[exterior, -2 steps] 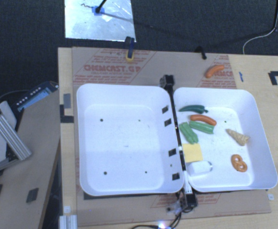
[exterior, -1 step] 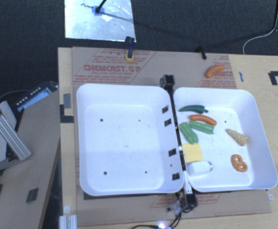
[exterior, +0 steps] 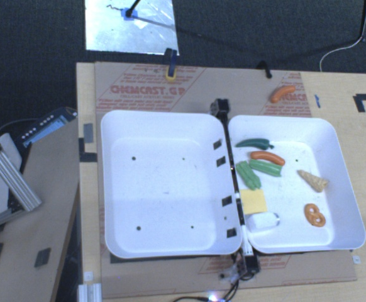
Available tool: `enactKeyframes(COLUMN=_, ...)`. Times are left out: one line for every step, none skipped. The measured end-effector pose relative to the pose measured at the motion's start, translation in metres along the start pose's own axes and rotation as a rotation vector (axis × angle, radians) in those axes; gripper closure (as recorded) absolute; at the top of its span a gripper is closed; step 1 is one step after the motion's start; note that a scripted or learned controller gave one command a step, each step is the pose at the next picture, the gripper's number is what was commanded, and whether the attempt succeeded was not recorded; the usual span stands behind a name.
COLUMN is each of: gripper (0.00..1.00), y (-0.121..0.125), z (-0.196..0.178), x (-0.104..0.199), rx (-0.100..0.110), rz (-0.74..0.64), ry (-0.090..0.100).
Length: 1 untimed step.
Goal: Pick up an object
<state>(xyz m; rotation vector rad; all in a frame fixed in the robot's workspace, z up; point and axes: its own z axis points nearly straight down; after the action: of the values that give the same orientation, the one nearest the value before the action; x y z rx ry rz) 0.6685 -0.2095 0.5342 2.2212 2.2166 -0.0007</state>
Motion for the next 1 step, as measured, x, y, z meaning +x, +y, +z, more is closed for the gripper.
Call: enactKeyframes(gripper=1.0, y=-0.0474, z=0.0855, x=0.1256, rx=0.01, rz=-0.018, ry=0.009)
